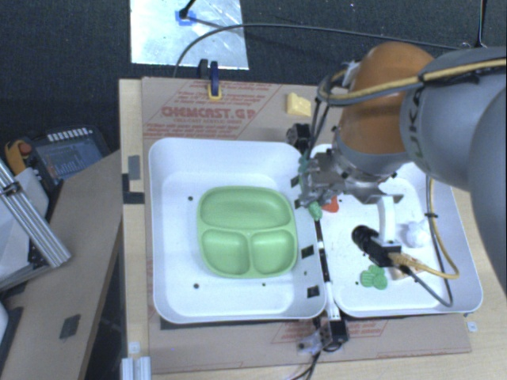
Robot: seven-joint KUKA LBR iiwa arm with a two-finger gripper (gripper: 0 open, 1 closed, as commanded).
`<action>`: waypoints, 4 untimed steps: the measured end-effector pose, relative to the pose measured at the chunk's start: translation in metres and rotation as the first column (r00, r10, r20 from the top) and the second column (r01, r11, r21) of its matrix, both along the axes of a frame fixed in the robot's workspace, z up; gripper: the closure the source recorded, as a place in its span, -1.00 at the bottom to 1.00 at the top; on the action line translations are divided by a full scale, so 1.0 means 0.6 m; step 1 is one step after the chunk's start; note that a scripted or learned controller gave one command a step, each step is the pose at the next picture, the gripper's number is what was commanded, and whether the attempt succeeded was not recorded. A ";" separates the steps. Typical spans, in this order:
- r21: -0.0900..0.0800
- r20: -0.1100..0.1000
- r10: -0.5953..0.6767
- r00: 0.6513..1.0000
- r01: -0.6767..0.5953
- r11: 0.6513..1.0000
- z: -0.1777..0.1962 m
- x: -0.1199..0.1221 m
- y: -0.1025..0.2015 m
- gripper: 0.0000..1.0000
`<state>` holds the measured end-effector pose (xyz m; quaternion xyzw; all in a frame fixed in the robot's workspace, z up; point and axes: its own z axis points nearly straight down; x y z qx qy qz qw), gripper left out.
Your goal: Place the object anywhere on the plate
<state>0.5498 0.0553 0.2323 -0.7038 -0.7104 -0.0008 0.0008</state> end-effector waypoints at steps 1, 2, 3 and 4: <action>0.000 0.001 0.001 1.000 -0.001 1.000 0.008 -0.007 0.085 1.00; 0.000 0.002 0.000 1.000 0.000 1.000 0.009 0.008 0.161 1.00; 0.000 0.000 0.000 1.000 0.000 1.000 -0.024 0.016 0.259 1.00; -0.002 0.001 -0.005 1.000 0.005 1.000 -0.022 0.017 0.253 -1.00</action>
